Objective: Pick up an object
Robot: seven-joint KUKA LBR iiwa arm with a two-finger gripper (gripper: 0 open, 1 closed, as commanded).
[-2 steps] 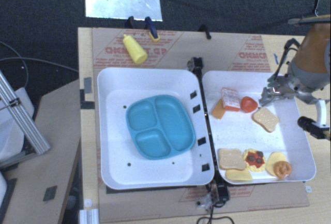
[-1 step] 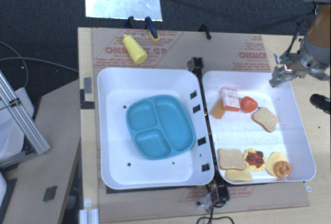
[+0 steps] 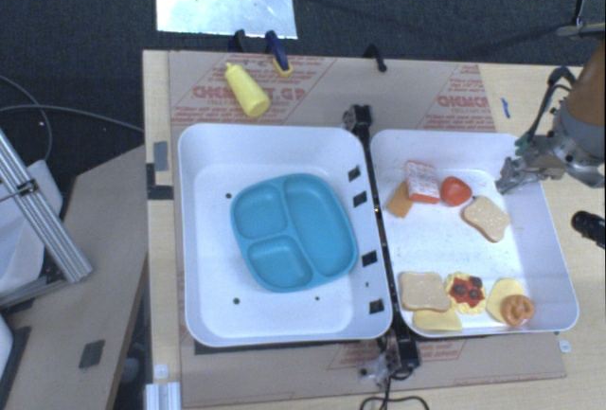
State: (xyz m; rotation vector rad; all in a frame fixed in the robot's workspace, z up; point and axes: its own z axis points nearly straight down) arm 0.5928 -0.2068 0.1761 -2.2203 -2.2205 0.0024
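Toy food along the near edge of the right bin (image 3: 559, 290) sits closest to us: a slice of bread (image 3: 423, 289), a small pizza-like piece (image 3: 466, 289) and a yellow pastry with a pretzel on it (image 3: 512, 303), all lying close together. Farther back in the same bin we see another bread slice (image 3: 486, 218), a red tomato (image 3: 455, 190), a pink packet (image 3: 421, 179) and an orange wedge (image 3: 400, 201). Our hand (image 3: 519, 168) hovers over the bin's far right rim with nothing in it; we cannot tell how it is set. We judge the bread slice just beside it the easiest target, since it lies alone with bare floor around it. To do this well we should centre over the slice, come straight down and clear the bin wall. The left bin (image 3: 204, 209) carries a blue divided plate (image 3: 294, 230), and a yellow bottle (image 3: 246, 89) lies on the desk (image 3: 454, 86) beyond.
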